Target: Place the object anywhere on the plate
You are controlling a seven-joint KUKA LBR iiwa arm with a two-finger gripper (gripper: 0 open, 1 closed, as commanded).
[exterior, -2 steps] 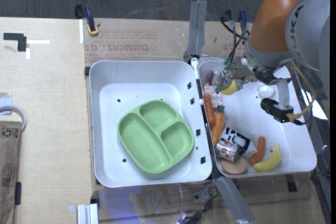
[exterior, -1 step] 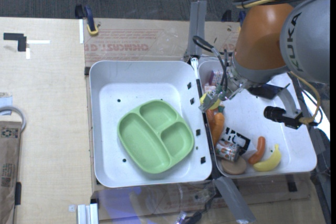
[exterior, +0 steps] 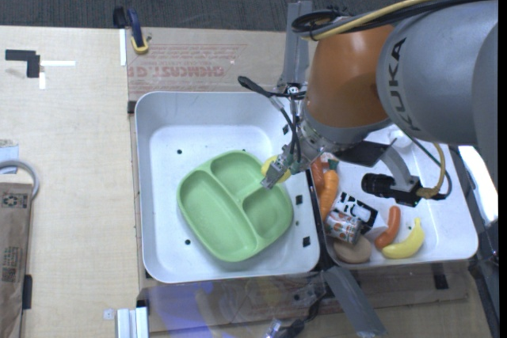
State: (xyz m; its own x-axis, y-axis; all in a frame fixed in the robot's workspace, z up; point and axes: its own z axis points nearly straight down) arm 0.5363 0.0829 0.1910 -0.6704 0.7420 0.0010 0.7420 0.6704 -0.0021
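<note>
A small yellow object (exterior: 271,165) sits at the gripper (exterior: 279,170) tip, right over the upper right rim of the one green plate (exterior: 234,206); whether the pincer grasps it or is released, I cannot tell. The plate, with three compartments, lies in the left white bin (exterior: 158,194). In the second bin (exterior: 451,249), right of the plate, lie one carrot (exterior: 327,187), one can (exterior: 347,222), one sausage (exterior: 389,225) and one banana (exterior: 405,241).

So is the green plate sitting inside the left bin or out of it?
Inside. The green plate lies flat on the left bin floor, within its white walls.
</note>
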